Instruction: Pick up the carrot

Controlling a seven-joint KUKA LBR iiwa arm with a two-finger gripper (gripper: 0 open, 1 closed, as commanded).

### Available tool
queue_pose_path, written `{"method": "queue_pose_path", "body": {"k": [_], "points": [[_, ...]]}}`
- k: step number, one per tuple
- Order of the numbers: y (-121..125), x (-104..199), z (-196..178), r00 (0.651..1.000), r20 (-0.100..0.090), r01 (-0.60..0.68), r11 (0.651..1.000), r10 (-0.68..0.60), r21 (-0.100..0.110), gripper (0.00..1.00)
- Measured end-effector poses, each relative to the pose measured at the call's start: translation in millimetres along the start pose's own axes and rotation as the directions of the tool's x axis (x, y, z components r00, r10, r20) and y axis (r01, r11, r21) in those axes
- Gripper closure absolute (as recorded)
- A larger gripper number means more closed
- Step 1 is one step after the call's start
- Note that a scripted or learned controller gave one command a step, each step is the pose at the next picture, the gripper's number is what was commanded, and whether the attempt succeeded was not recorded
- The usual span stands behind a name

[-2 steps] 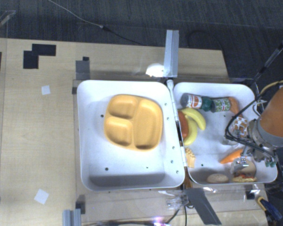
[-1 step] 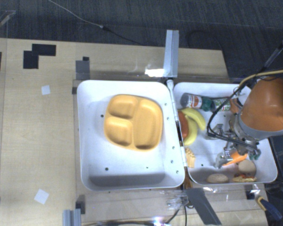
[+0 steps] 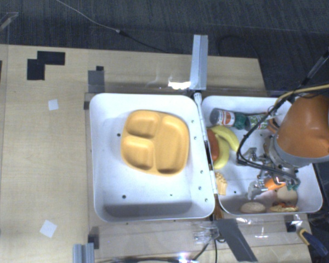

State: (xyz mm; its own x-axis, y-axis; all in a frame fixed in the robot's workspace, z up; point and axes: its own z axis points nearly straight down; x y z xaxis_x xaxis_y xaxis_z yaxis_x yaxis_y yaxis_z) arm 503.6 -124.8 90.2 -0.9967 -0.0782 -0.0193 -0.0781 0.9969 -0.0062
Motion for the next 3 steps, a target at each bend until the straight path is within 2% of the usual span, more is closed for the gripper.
{"method": "queue_pose_path", "body": {"k": [1,2,3], "points": [[1,-4,-13,1.000,0.008,0.006,1.000,-0.006,0.002,1.00],[-12,-18,0,0.958,-0.005,0.287,0.958,-0.287,-0.008,1.00],[-13,-20,0,0.958,0.001,0.287,0.958,-0.287,-0.003,0.00]]}}
